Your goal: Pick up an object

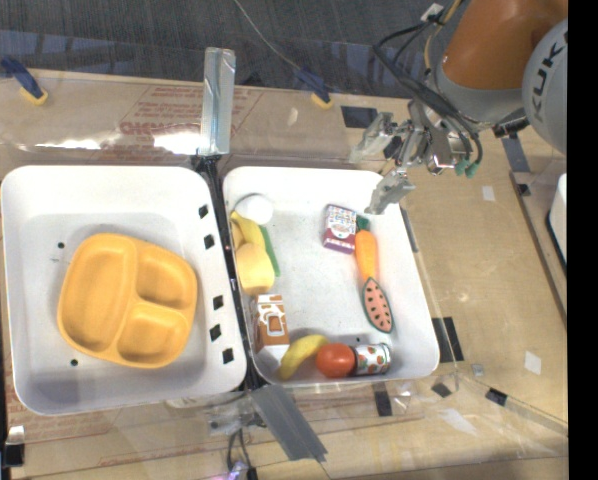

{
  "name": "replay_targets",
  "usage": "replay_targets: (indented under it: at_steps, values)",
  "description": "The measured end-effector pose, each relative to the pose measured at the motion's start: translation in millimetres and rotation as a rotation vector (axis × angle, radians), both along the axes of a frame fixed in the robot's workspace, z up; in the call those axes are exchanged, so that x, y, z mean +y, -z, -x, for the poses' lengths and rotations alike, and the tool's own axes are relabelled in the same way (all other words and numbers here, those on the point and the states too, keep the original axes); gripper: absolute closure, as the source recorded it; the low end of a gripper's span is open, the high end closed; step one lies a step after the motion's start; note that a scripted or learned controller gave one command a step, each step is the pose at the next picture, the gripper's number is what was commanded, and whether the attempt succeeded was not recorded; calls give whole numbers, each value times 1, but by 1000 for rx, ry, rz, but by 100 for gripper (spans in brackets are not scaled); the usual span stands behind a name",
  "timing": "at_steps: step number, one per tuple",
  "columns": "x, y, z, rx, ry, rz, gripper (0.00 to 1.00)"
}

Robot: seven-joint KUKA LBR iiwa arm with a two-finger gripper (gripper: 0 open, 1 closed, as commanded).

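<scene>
Your gripper (389, 190) hangs over the right bin's (309, 183) far right corner; you cannot tell from here how it is set, and nothing shows in its hold. Just below lie the toy carrot (366, 251) and a small snack box (339, 228). By my reading, the pick is not yet made; descent and grasp remain.
</scene>
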State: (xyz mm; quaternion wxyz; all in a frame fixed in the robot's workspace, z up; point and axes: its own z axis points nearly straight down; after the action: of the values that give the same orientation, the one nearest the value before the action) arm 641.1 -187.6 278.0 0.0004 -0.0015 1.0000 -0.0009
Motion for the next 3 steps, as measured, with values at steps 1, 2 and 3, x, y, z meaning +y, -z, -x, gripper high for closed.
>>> replay_targets:
  at_steps: [1, 2, 3]
  values:
    - [-20, 169, -10, 15, -50, -8, 0]
    - [7, 186, 1, 2, -122, -3, 0]
    - [8, 185, 22, 1, -165, -3, 0]
